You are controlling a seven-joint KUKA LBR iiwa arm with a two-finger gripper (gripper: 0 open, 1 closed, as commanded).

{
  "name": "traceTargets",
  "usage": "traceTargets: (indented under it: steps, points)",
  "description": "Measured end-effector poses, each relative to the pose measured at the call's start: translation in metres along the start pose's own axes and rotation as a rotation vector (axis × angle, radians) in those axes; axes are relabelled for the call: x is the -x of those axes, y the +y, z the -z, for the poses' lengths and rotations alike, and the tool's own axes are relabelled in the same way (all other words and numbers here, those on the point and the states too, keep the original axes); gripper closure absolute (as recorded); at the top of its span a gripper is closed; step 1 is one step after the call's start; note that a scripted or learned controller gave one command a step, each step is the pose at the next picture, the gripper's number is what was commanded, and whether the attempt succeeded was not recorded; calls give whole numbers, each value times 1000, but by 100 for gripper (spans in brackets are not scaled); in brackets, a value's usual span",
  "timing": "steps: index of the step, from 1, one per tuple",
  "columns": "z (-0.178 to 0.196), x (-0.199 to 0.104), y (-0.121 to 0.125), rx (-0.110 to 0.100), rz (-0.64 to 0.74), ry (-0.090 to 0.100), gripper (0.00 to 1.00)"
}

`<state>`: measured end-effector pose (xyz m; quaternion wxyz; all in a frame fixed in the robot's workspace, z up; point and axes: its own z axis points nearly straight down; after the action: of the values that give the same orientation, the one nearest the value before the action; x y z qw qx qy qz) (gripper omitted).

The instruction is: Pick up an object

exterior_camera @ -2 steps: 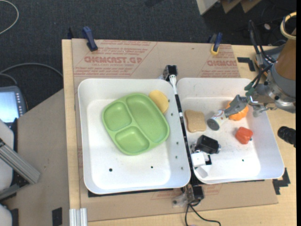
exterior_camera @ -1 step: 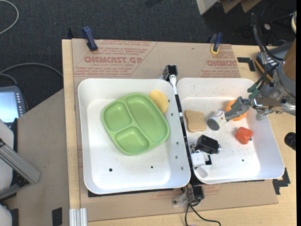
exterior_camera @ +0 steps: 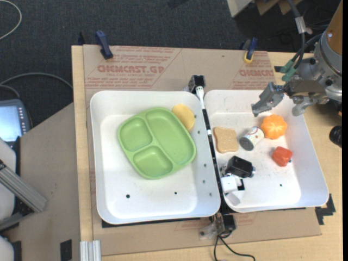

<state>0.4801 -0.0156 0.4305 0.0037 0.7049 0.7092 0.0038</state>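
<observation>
My gripper (exterior_camera: pixel 282 106) hovers over the back of the right bin (exterior_camera: pixel 310 192), its two grey fingers spread wide apart with nothing between them. Just below it in the view lies an orange fruit (exterior_camera: pixel 274 126). Left of the fruit are a small white and grey can (exterior_camera: pixel 250 139) on its side and a tan slice of toast (exterior_camera: pixel 225 139). A red piece (exterior_camera: pixel 281 156) sits nearer the front, and a black object (exterior_camera: pixel 239 166) and a white block (exterior_camera: pixel 230 184) lie by the bin's front left.
The left bin (exterior_camera: pixel 109 200) holds a green divided plate (exterior_camera: pixel 156 142) and a yellow object (exterior_camera: pixel 185 116) by its back right corner. A black rail (exterior_camera: pixel 206 140) runs between the bins. Blue clamps (exterior_camera: pixel 103 44) hold the board at the back.
</observation>
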Motion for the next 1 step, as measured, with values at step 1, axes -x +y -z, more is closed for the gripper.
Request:
traceTargets:
  steps: [1]
  points:
    - [6,3,0,-6,-5,-1,100]
